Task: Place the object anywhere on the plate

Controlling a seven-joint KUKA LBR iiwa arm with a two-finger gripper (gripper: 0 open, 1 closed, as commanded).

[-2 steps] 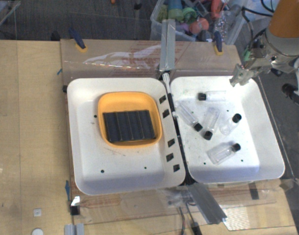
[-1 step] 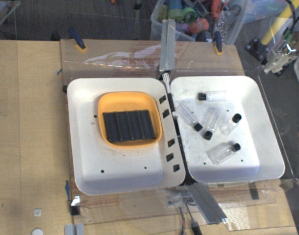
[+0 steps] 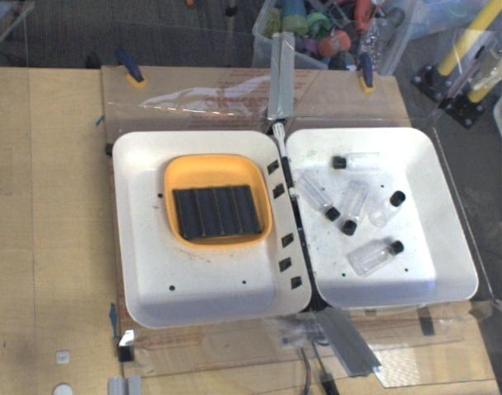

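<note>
Clear vials (image 3: pixel 373 257) loose in right bin (image 3: pixel 448 220), orange plate (image 3: pixel 218 168) with its dark ribbed insert (image 3: pixel 216 212) in left bin, can't tell end effector state; risk: transparent, probably slick vials rolling from a pinch.

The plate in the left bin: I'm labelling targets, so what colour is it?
Orange-yellow plate, with a dark ribbed slab on it; camera view.
</note>
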